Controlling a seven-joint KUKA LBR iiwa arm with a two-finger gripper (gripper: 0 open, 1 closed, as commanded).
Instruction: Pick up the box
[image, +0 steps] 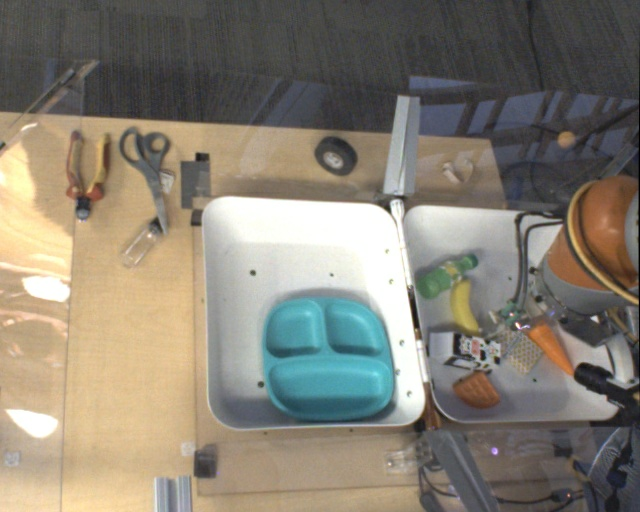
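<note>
The box (478, 350) is small, with a black and white pattern, and lies in the right bin (440, 230) near its front left. My gripper (513, 322) hangs low over the bin just right of and slightly behind the box, under the grey wrist and the orange band (603, 232). Nothing shows as lifted off the bin floor. The wrist hides the bin's right side.
Around the box lie a yellow banana (465, 306), a green bottle (444, 275), an orange carrot (551, 346), a tan mesh piece (520, 354) and a brown-orange item (477, 391). The left bin (240, 260) holds a teal divided tray (328, 357). Scissors (150, 165), pliers (86, 170) and a tape roll (336, 155) lie on the bench.
</note>
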